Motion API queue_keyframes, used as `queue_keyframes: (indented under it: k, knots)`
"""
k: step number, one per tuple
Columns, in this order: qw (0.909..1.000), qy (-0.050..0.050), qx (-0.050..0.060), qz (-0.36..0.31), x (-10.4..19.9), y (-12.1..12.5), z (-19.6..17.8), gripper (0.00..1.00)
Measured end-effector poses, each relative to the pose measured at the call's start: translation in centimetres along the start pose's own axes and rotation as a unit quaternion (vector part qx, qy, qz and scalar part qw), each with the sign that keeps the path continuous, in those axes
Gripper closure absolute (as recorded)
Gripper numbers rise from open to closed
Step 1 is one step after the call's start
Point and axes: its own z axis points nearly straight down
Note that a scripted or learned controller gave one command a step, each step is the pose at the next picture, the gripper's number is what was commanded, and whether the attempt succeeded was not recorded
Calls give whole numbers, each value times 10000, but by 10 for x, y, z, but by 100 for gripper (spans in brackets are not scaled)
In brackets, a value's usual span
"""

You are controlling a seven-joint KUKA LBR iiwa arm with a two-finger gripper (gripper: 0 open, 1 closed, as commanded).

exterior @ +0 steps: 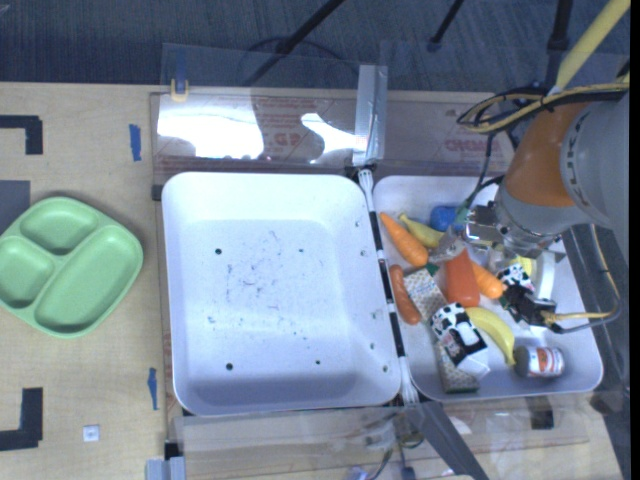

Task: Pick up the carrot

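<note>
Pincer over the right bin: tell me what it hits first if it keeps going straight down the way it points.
Probably the orange-red piece directly under the pincer in the right bin. The carrot lies off to its left, so likely not first. From this slanted view, depth is uncertain.

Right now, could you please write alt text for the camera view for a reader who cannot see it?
The grey arm's end effector hangs low over the right white bin, among a carrot, a banana, a small can and other toys. The left white bin sits beside it, and a green divided plate lies farther left.
</note>
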Motion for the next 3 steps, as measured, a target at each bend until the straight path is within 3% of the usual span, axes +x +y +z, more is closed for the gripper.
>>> queue_keyframes:
  k: [1, 2, 3]
  knots:
    - [9996, 2, 3, 280, -38, -45, -38, 0]
    - [9984, 33, -23, -562, -75, -22, 0, 0]
    - [9984, 38, -63, -563, -74, -19, -13, 100]
